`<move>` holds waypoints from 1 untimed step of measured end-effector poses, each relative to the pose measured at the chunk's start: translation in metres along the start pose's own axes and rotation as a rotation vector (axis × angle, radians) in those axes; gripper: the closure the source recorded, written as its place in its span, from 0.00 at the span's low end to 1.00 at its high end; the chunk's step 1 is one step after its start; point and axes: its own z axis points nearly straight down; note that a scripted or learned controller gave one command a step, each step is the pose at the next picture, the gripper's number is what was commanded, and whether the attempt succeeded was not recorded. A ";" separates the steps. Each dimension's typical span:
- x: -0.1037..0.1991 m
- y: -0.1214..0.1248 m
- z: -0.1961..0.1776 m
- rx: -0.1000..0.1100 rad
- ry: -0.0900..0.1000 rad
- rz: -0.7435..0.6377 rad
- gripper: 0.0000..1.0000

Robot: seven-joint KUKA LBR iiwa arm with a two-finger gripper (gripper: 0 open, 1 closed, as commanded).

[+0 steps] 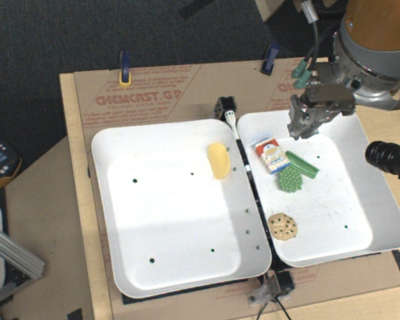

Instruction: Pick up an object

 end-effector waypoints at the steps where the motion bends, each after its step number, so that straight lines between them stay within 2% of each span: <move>1: 0.015 0.030 0.051 0.015 0.001 0.002 1.00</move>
